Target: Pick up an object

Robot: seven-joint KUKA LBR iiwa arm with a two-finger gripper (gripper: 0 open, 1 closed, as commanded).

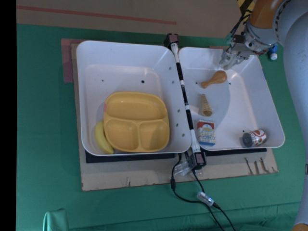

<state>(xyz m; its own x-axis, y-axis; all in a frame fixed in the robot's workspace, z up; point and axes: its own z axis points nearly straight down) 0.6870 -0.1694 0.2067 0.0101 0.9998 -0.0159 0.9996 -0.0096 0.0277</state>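
In the camera view, the claw [229,60] hangs over the far rim of the right bin [269,109], and its fingers point down with a small gap between them; we see nothing between them, so we judge it open and empty. Just below the claw and a little to its left lies a wooden pear-shaped piece [215,79]; it is near the fingertips but apart from them. Further below the claw rests a waffle cone [206,105], then a small carton [206,132], and low and to the right of the claw lies a can [253,138] on its side. Far to the left of the claw, in the left bin [86,90], stand a yellow divided tray [136,121] and a banana [101,138] touching its edge.

We judge that the task is at the approach step: no object is taken yet. The wooden piece seems the likely target, because it is the nearest thing. The next move calls for shifting slightly left and toward the near side, lowering until the fingers stand on both sides of its narrow neck, and then closing. The rounded shape may slip away.
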